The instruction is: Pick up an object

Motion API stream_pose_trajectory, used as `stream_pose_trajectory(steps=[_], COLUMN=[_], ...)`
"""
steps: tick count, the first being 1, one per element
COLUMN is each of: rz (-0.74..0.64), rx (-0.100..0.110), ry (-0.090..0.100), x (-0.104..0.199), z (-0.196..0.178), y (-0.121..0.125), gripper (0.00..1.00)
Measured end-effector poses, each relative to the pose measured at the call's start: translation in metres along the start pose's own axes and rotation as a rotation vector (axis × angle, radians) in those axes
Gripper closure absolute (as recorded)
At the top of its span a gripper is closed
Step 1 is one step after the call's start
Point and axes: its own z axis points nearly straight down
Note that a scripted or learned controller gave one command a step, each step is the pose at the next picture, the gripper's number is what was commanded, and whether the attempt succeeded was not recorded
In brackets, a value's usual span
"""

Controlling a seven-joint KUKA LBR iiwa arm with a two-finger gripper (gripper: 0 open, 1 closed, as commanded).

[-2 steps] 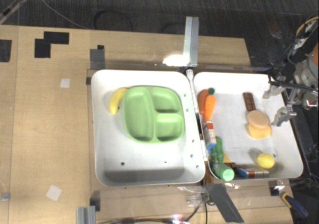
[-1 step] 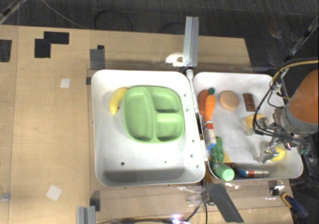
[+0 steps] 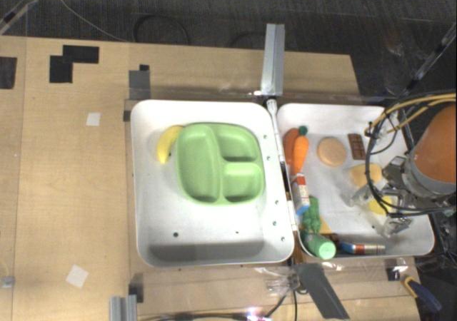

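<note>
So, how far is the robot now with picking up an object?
Nothing looks picked up: the carrot, the round tan piece and the green bottle all lie in the right bin. In hand: the arm is low over that bin's right side. Left: the grasp and the lift.

Two white bins sat side by side on a wooden worktop (image 3: 64,191). The left bin (image 3: 153,241) held a green divided tray (image 3: 218,162) and a banana (image 3: 167,143); the right bin (image 3: 421,241) held a carrot (image 3: 298,152).
</note>
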Motion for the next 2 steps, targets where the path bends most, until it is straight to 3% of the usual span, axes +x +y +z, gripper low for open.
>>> stream_pose_trajectory(steps=[1, 2], rz=[-0.028, -0.223], rx=[0.0, 0.002], ry=[0.002, 0.001], x=[-0.006, -0.022], z=[-0.001, -0.001], y=[0.009, 0.027], gripper=[0.0, 0.0])
